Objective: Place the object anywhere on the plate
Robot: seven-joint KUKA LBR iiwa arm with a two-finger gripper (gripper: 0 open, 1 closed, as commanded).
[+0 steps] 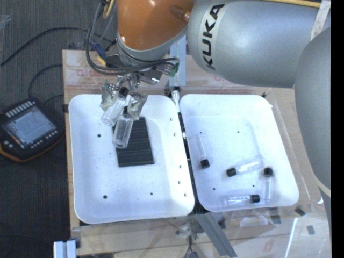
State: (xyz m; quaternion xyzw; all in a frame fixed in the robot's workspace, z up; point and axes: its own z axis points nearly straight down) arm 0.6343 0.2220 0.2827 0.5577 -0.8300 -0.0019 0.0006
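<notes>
Gripper (122, 104) pinching clear vial (122, 130) between its fingers, vial's lower end hanging over black ribbed plate's (137, 147) upper-left edge. Risk: released this near the edge, vial could roll off into left bin (86, 198).

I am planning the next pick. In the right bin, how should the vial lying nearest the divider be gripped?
Take the vial at the middle of its clear body, from straight above, squeezing across its width. It lies flat, apart from the others, black cap at the near end.
</notes>
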